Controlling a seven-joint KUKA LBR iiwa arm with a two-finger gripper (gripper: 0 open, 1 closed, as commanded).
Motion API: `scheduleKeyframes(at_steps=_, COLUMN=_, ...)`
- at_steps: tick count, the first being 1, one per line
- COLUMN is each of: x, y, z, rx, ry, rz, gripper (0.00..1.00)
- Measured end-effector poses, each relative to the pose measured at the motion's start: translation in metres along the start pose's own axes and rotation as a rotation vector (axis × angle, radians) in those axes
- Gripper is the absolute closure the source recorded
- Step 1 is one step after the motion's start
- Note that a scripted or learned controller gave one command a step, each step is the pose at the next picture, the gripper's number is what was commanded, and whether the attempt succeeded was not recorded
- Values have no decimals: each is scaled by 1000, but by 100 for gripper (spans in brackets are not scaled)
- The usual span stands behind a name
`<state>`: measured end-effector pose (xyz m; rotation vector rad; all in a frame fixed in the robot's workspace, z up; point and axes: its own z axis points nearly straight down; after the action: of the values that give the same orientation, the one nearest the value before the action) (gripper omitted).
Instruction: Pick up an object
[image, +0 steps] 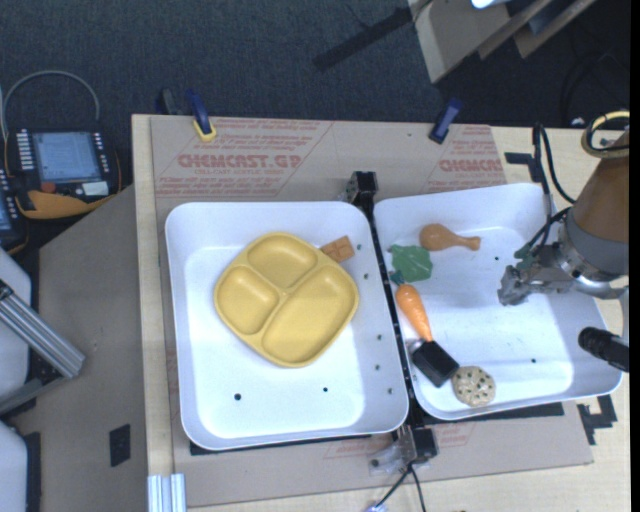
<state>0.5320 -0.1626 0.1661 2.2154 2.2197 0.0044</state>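
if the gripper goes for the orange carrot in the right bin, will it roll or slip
The carrot looks smooth and tapered, so it may slide out toward its thin end. Being rounded, it would probably roll if nudged sideways. It lies close to the bin's left wall, which likely leaves little room for a finger on that side.

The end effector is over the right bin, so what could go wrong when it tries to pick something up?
The end effector hovers over bare bin floor, apart from every item, so closing here would likely grab nothing. The carrot, green toy and black block crowd the right bin's left wall, which may block one finger.
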Motion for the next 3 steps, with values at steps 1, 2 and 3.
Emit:
scheduleKeyframes(at_steps=1, x=0, y=2, z=-54, rx=-1, ry=-1, rz=0, gripper=100)
scheduleKeyframes(at_steps=2, x=58, y=-5, z=-51, rx=8, ry=5, rz=-4, gripper=100)
scheduleKeyframes(at_steps=3, x=113, y=-9, z=-47, rx=8, ry=5, rz=-5, gripper=100)
